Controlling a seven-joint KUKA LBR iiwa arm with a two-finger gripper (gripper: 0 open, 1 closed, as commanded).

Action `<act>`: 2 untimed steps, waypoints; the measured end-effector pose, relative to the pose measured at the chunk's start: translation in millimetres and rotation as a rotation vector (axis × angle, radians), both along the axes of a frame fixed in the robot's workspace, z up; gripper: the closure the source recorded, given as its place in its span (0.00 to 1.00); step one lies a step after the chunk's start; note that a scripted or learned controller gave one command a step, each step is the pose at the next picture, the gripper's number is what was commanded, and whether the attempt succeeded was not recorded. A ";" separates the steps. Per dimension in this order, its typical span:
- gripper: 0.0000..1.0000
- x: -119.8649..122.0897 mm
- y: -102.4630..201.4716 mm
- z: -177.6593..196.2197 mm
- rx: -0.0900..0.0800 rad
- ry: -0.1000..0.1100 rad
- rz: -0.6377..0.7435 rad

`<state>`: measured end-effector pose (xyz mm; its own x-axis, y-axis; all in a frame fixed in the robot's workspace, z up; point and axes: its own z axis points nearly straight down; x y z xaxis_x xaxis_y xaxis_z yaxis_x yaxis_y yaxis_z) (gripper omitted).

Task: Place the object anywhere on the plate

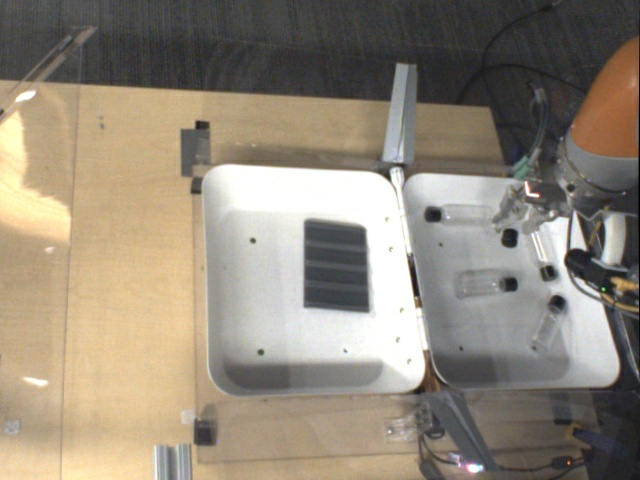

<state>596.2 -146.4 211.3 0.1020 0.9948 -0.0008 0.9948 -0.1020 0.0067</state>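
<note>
- Vials: several clear black-capped ones are lying in the right bin (pixel 600 368); one vial (pixel 455 212) is sitting near the far wall, another (pixel 487 285) mid-bin, a third (pixel 547 325) toward the near right.
- Desk (pixel 120 298) is carrying both bins side by side.
- Left bin (pixel 240 348) is holding the dark ribbed plate (pixel 336 265) at its centre.
- Arm (pixel 610 118) is reaching in over the right bin's far right corner.
- Pincer (pixel 522 206) is hanging low there; can't tell how far open, or whether it's gripping anything.
</note>
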 end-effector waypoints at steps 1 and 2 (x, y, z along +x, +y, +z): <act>1.00 13.9 60.1 -116.3 -0.002 0.001 0.496; 1.00 32.9 139.2 -24.5 -0.003 -0.002 0.666</act>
